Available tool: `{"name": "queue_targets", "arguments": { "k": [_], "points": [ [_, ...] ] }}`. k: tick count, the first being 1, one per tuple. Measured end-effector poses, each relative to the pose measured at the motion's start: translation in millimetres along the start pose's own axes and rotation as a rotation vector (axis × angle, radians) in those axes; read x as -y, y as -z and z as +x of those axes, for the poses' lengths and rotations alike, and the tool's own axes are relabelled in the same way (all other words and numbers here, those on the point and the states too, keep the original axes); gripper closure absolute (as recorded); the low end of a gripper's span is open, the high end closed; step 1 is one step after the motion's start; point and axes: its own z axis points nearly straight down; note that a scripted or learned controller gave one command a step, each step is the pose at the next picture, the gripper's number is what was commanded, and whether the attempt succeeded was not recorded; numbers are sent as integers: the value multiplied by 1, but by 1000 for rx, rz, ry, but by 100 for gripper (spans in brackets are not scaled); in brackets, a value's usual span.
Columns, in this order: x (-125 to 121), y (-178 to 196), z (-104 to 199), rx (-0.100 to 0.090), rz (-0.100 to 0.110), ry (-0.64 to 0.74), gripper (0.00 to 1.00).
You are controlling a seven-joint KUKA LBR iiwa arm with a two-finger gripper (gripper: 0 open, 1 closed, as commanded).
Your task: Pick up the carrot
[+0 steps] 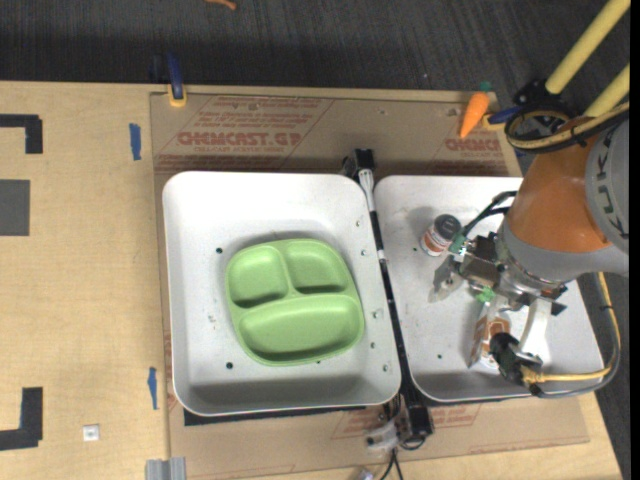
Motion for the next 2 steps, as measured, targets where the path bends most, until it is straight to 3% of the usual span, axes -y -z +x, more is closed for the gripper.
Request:
{"name": "queue_targets", "arguments": {
  "k": [2],
  "points": [
    [0, 0, 0, 0, 0, 0, 0]
  ]
}}
